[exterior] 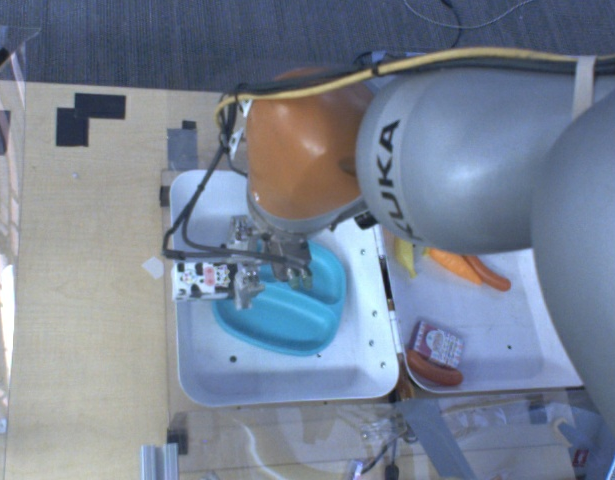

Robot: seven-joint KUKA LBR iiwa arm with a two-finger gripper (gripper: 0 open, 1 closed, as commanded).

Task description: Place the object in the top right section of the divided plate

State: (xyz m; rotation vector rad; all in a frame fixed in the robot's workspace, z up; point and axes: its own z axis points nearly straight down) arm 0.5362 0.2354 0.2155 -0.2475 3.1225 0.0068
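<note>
Grey arm (467,138) reaching in from right, orange-banded wrist (297,153) pointing down

Two bins sit side by side on the table (87,298). The divided plate (287,318) lies in the middle of the left bin (287,383), with the tool (255,268) over its left edge. In the right bin (517,353), a carrot (472,268) lies toward the back, a packet (437,344) near the front left corner, and a sausage (434,370) just in front of it.

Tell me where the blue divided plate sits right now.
The blue divided plate lies in the left white bin, toward its upper middle, directly under the gripper, which covers the plate's top edge. The right bin beside it holds a carrot.
</note>
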